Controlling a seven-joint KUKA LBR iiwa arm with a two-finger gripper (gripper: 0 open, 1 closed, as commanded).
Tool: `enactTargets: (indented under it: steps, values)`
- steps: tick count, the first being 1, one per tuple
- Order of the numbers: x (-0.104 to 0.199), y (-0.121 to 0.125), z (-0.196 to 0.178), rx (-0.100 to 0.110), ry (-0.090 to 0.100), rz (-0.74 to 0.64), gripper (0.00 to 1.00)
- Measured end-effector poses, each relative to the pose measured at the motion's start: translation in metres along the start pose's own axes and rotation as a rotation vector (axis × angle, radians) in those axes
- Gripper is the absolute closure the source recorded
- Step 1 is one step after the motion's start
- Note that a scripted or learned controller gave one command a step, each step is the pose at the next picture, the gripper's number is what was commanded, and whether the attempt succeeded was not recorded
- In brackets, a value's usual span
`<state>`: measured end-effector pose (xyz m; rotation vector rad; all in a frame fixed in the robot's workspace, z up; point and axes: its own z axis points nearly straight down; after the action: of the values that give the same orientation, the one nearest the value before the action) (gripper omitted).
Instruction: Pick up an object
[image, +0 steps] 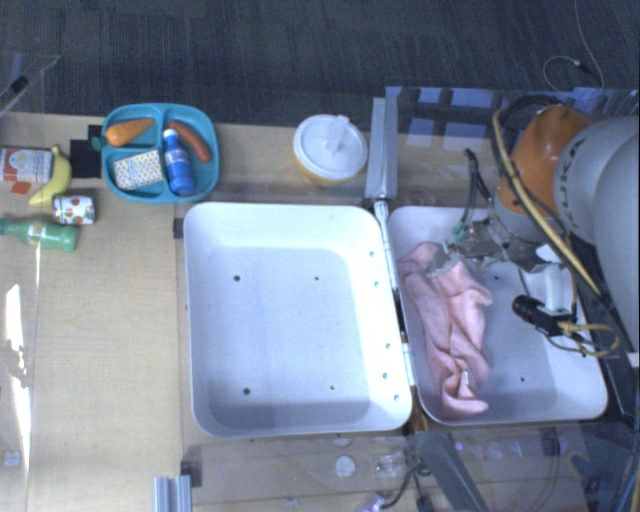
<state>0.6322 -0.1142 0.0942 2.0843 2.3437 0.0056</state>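
A crumpled pink cloth (455, 330) lies along the left side of the right bin (560, 390), running from the bin's upper left down to its front. My gripper (455, 252) is low over the cloth's upper end and touches the fabric there. The grey arm with its orange band (545, 150) comes in from the right, above the bin's far right corner. The wrist and the folds hide how the gripper meets the cloth.
The left bin (290, 320) sits beside the right one, a metal divider (380, 150) behind their shared edge. On the bench at the back left are a teal tray (205, 130) of toy food, a white lidded cup (330, 148), a banana (55, 175), a can (73, 209) and a green bottle (40, 234).
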Motion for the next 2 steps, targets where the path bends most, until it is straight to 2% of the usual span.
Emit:
enactTargets:
  steps: [1,2]
  values:
    - [-0.007,-0.074,0.004,-0.006,-0.001,0.067,0.00]
    - [0.035,-0.052,0.004,-0.010,-0.001,-0.024,0.00]
